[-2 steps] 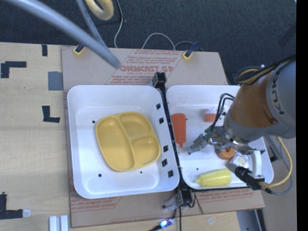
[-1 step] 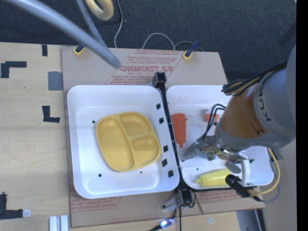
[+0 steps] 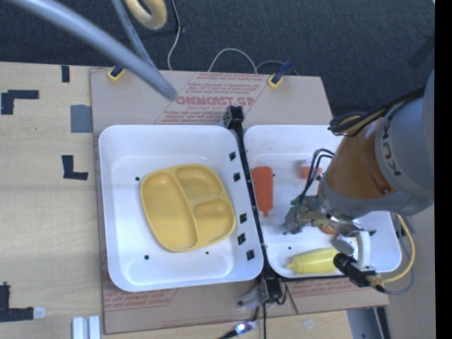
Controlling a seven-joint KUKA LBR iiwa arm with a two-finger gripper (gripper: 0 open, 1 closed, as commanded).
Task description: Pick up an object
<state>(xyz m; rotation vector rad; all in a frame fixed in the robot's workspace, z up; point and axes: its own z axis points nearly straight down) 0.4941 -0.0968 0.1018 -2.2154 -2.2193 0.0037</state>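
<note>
Yellow plastic corn (image 3: 313, 261) lies in the right bin (image 3: 282, 147), near its front wall, long axis running left to right. The gripper (image 3: 300, 217) hangs just above and behind it; whether it is spread or closed I cannot tell. An orange carrot (image 3: 263, 188) lies lengthwise by the divider, left of the gripper. A yellow tray (image 3: 187, 207) sits in the left bin (image 3: 113, 189).

Fixed overhead camera looks slantwise onto both bins (image 3: 113, 189).

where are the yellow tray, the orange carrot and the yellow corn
tray (image 3: 187, 208): camera view, centre where its compartments meet
carrot (image 3: 263, 188): camera view, middle of its body
corn (image 3: 312, 261): camera view, middle of its body
</note>
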